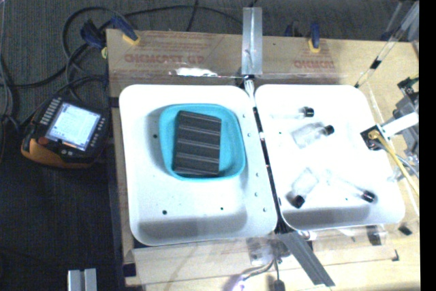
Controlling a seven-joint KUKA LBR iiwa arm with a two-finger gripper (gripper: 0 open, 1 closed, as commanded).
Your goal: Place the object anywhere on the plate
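A white bar with a small black-and-gold end block [372, 137] shows just beside the right bin [340, 208].

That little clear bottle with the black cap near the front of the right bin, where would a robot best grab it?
Probably across the clear body of the bottle, coming straight down from above. It lies on its side on the bin floor, so its two long sides are free, and the body is wider than the cap.
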